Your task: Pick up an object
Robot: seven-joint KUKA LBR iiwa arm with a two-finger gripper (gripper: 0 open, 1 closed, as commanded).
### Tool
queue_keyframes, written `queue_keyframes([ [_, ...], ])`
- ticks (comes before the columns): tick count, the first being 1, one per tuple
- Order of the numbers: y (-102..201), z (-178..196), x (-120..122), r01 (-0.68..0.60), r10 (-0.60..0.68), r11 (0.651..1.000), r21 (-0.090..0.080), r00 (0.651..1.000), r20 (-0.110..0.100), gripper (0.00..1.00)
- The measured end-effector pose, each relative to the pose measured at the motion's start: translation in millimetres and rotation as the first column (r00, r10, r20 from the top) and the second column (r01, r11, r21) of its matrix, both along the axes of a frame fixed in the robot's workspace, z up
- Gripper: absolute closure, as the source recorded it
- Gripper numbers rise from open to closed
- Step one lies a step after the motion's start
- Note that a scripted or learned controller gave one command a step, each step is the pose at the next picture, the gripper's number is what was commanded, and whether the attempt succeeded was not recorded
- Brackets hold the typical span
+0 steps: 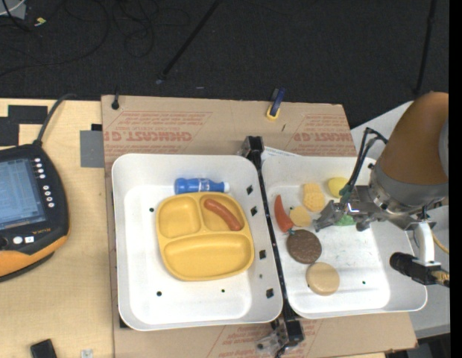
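Note:
The right bin [410, 303] holds several toy foods: a red chili [282, 213], a corn piece [314, 195], a yellow lemon [337, 186], a pale yellow lump [300, 217], a brown patty [303, 246] and a tan round bun [323, 278]. My gripper [329, 216] hangs low over the bin's middle, just right of the pale lump and below the corn. A bit of green [344, 215] shows right beside it. The arm's orange band [413, 140] rises at the right.
The left bin [134, 274] bears a yellow divided plate [205, 256] with a sausage [223, 213] in its upper right compartment, and a blue bottle [200, 186] behind it. A black clamp strip [264, 222] joins the bins. A teach pendant [22, 207] lies far left.

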State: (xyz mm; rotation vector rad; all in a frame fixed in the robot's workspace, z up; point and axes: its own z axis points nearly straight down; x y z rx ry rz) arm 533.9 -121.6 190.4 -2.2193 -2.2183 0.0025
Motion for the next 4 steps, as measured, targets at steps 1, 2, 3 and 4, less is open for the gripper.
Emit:
queue_keyframes([
  [1, 53.3, 220.4, -10.5, -0.005, 0.005, 1.000, -0.001, 1.000, 0.020, 0.00],
  [2, 169.5, 356.5, -32.1, -0.014, 0.014, 1.000, 0.003, 1.000, 0.018, 0.00],
  [3, 165.6, 356.7, -31.2, -0.007, 0.007, 1.000, -0.002, 1.000, -0.002, 1.00],
  [4, 173.4, 157.2, -54.2, -0.001, 0.001, 1.000, -0.004, 1.000, -0.017, 1.00],
])
